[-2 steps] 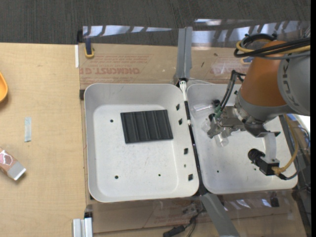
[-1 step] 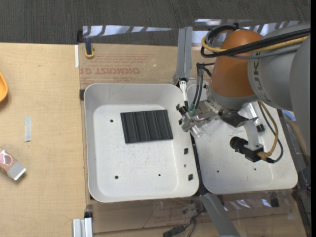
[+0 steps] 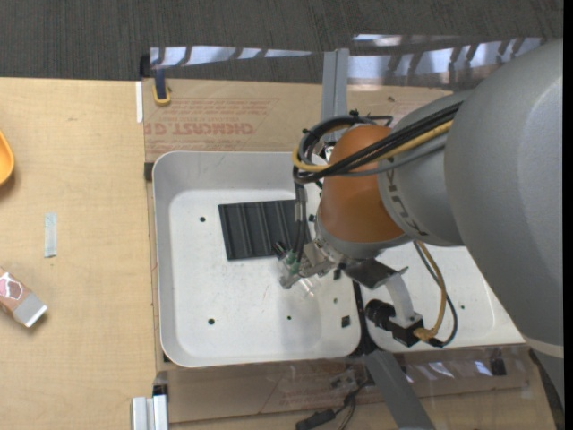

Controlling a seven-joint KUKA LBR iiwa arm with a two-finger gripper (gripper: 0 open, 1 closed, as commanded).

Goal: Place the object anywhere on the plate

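Observation:
A black ridged plate (image 3: 258, 229) lies flat in the left white bin (image 3: 192, 267), toward the bin's back and right. My gripper (image 3: 298, 271) hangs just off the plate's front right corner, low over the bin floor. A small greenish-grey bit (image 3: 288, 262) shows at the gripper's tip; it is too small to tell what it is or whether it is held. The orange band (image 3: 358, 191) and the grey arm cover the plate's right edge.
The arm hides most of the right bin (image 3: 474, 307). Cables (image 3: 430, 316) loop below the wrist. A cardboard sheet (image 3: 224, 119) lies behind the bins. On the wooden bench at left are a grey strip (image 3: 50, 236), a red-and-white packet (image 3: 20, 298) and an orange item (image 3: 4, 159).

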